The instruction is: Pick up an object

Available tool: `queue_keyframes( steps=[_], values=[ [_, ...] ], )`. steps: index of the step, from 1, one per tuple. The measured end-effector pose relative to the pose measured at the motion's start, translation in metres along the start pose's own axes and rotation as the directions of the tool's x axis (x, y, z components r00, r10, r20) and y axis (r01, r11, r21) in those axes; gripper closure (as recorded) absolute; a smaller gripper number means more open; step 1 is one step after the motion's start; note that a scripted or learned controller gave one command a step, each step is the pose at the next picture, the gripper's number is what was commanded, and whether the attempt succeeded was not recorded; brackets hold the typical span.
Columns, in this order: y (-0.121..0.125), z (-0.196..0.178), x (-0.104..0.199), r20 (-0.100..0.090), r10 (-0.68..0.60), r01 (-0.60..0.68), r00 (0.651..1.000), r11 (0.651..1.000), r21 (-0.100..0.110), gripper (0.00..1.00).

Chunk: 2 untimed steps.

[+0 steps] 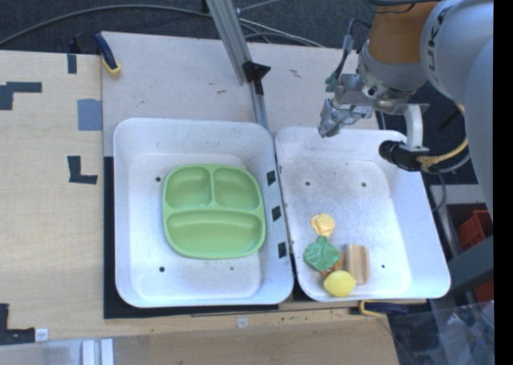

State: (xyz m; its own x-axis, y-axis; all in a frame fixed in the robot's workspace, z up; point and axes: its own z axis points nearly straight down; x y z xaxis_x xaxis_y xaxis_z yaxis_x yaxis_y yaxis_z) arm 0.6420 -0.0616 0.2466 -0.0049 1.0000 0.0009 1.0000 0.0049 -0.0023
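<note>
Several small toy foods lie at the near edge of the right bin (401, 195): a pale yellow piece (323, 224), a green leafy piece (321, 255), a tan bread-like piece (356, 262) and a yellow lemon (340, 283). My gripper (331, 126) hangs above the far left corner of that bin, well away from the toys, with nothing visible between its fingers.
The left bin (136, 195) holds a green divided plate (213, 211). A slanted metal pole (228, 22) rises behind the bins. A blue and yellow clamp (107, 57) sits at the bench's far left. Black cables run by the arm on the right.
</note>
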Motion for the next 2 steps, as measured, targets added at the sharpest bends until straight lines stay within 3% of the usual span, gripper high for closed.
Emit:
queue_keyframes(
  steps=[2],
  values=[
    [-0.054,0.025,0.103,0.0,-0.001,0.001,1.0,1.0,0.003,1.0]
  ],
)
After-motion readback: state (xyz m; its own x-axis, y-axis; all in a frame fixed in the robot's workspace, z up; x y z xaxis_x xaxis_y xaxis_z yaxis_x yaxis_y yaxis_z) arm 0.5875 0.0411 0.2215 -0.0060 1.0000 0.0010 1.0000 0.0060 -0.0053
